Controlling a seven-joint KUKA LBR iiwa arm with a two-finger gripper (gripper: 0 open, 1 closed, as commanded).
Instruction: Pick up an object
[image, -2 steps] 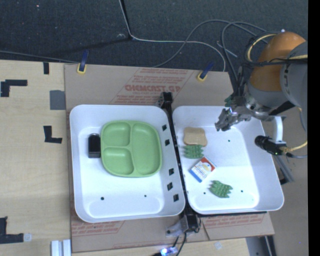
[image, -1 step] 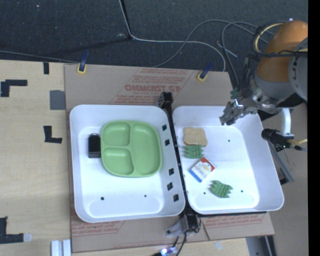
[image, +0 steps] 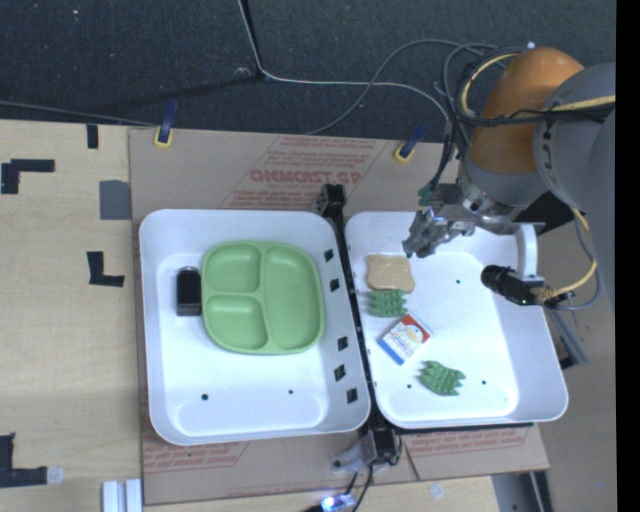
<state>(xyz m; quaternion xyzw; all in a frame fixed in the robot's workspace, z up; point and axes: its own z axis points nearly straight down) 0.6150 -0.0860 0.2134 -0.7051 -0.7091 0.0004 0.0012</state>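
The right bin (image: 500, 340) holds a tan bread slice (image: 389, 272), a green ridged piece (image: 388, 303) just below it, a small red, white and blue packet (image: 404, 338) and a green leafy toy (image: 440, 378) near the front. My gripper (image: 424, 240) hangs over the bin's back part, just right of and above the bread slice. Nothing shows between its fingers.
The left bin (image: 165, 350) carries a green divided plate (image: 263, 297) and a small black block (image: 188, 291) at its left. A black divider clip strip (image: 345, 300) runs between the bins. Cables (image: 420, 60) loop behind the arm.
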